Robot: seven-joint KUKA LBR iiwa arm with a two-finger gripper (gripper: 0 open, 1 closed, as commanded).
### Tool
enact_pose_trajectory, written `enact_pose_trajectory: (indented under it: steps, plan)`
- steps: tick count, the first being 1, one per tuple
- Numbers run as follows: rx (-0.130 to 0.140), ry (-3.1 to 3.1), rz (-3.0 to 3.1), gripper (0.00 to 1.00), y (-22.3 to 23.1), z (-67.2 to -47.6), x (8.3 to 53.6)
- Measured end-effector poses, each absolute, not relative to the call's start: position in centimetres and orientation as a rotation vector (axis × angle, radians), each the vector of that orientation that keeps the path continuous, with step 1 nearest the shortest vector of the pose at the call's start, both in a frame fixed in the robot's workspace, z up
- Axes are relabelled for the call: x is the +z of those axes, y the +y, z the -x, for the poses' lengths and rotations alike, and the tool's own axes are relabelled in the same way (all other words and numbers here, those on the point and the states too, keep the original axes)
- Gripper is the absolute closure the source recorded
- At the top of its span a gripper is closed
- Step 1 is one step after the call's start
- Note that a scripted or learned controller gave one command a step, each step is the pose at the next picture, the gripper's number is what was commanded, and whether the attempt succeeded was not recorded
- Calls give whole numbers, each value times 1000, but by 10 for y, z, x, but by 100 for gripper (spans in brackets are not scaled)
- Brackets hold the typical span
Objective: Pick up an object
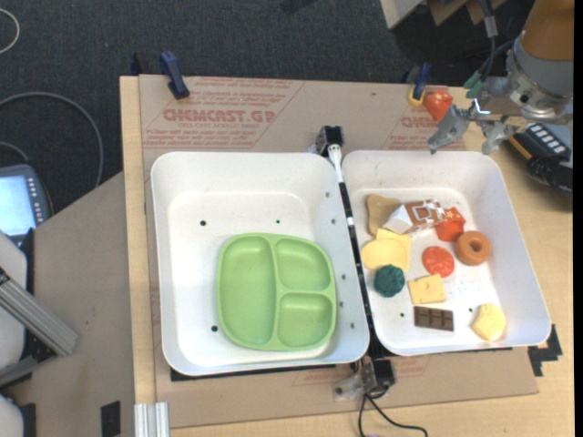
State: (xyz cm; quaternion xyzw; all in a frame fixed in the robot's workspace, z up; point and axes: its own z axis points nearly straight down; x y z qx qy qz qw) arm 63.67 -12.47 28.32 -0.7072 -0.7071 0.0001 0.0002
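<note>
Nearest the camera, the table (273, 399) edge with a cable clip between the two bins. Left bin (182, 189) holds a green divided plate (275, 291), three compartments, lying flat toward the near side. Right bin (519, 244) holds the pickable toy food: near row has a brown chocolate bar (434, 318) and a yellow corn-like piece (489, 321) at the near right corner, just apart. Behind them a yellow cheese wedge (427, 289), a dark green round piece (390, 279) touching a larger yellow piece (385, 249), and a red tomato-like ball (438, 260). Further back a brown donut (473, 248) beside a small red-orange item (449, 228), a white and orange carton (424, 214), and a tan bread slice (381, 209). Far side: blue clamps (173, 74) on the cardboard sheet. The hand (466, 131) sits above the right bin's far rim, well apart from all the food, fingers (444, 136) spread, nothing between them. A small orange-red object (437, 104) lies on the table just beside the hand, outside the bin.
</note>
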Motion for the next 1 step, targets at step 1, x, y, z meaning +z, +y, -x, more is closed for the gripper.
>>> enact_pose_trajectory:
  steps: [1]
  plan:
    - [15,-2212,2215,0,-106,-586,110]
